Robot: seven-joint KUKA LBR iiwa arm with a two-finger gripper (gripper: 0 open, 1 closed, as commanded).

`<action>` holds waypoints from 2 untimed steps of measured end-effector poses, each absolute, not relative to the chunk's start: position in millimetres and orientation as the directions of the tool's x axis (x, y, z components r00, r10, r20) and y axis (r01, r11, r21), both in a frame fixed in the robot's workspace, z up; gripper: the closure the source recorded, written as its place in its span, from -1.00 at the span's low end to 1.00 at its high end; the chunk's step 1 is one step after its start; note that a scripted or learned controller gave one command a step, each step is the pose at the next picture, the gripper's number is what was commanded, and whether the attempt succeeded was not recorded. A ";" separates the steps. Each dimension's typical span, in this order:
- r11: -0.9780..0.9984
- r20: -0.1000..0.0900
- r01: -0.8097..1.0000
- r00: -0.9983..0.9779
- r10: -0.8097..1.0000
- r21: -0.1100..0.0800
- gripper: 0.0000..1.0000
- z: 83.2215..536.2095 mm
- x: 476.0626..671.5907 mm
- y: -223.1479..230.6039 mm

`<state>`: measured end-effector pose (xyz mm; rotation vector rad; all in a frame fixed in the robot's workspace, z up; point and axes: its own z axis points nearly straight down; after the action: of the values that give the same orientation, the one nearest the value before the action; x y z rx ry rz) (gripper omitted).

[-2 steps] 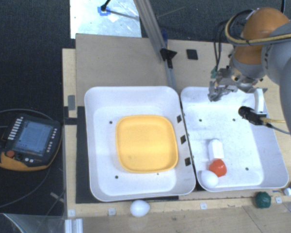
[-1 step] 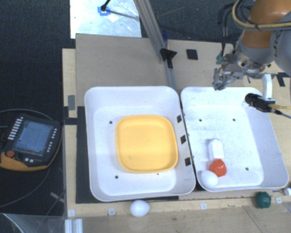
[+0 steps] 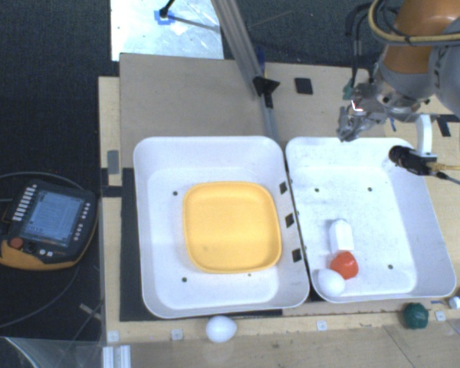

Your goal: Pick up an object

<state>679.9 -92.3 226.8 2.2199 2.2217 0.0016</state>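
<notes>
End effector (image 3: 358, 123), finger state indiscernible, hovers over the right white plastic bin's (image 3: 422, 228) far edge; best descent targets the red ball (image 3: 344, 265) near its front-left corner.

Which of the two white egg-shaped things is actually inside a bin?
The white egg in the right bin's near corner, beside the red ball. The other egg lies outside on the bench.

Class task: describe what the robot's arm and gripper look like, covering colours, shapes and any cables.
The arm is grey with rounded joints and a glossy orange band above the wrist. Dark and yellowish cables loop beside that band. The gripper is a small, dark metallic unit at the arm's tip.
</notes>
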 end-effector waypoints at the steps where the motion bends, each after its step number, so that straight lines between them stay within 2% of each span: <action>1: 0.005 0.001 1.000 -0.005 1.000 0.002 1.00 237.3 671.4 -36.7; 2: 0.005 0.002 1.000 -0.005 1.000 0.001 1.00 239.0 661.4 23.7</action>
<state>661.4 23.7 239.0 2.2165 2.2273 0.0024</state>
